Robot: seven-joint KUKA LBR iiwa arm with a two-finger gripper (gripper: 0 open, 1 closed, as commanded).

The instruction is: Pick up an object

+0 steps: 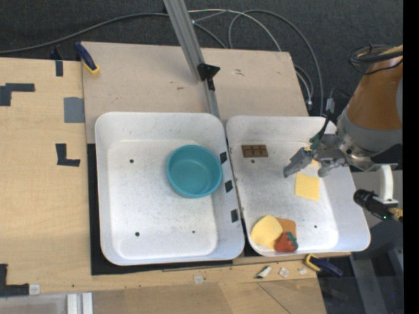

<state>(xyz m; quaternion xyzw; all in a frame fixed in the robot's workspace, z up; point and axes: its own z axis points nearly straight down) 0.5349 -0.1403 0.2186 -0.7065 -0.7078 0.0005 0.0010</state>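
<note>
camera view, jaws (311, 165) above yellow slice (308, 187), brown block (255, 151) nearby

Arm (373, 106) is seen entering from the right edge, grey body with the orange band above the wrist, angled down and leftward. Wrist is pitched low. Claw (306, 163) is pointed to the left, two dark fingers (294, 165) spread apart in a splayed stance, nothing seen clamped between them. A black fitting is seen beside the wrist, lower right.
</note>
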